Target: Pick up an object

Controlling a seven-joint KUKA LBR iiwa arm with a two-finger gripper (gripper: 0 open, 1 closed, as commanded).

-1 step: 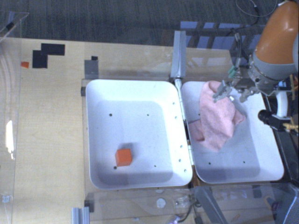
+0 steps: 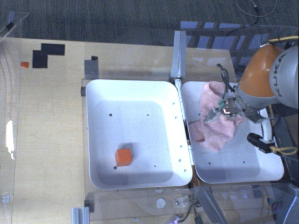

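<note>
Claw [image 2: 218, 114] hanging low over the pink cloth [image 2: 216, 136], at or just above its crumpled upper part; open or closed, cannot tell from this slant, and nothing seen gripped. Cloth heaped in the far left part of the right bin [image 2: 243, 164], trailing toward the bin's middle. Judged to be the approach-and-grasp stage, lift not yet done. To do it well: come straight down onto a raised fold rather than the flat skirt of fabric, easier to pinch and less prone to sliding away along the floor. Press deep enough to gather material, yet stop short of scraping the white floor. Close fully before rising, then lift slowly and straight up, high enough to bring the hanging tail clear of floor and rim. Mind the cloth's left edge, close to the wall beside the left bin [image 2: 140, 101]; avoid any sideways drag, for fear of snagging there. Expect a limp, light load, likely to drape and swing, and likely to slip out if caught by a thin corner alone. Check for fabric really rising with the claw before calling the pick good. Further out, an orange block [image 2: 124, 157] near the front of the left bin, well apart from the claw and across the divide: probably a firmer target, but a long reach from here, so best left for another try. Beyond the bins, pale bench [image 2: 51, 125] with black marks [image 2: 46, 55] at its far left, of no concern to the grasp.
</note>
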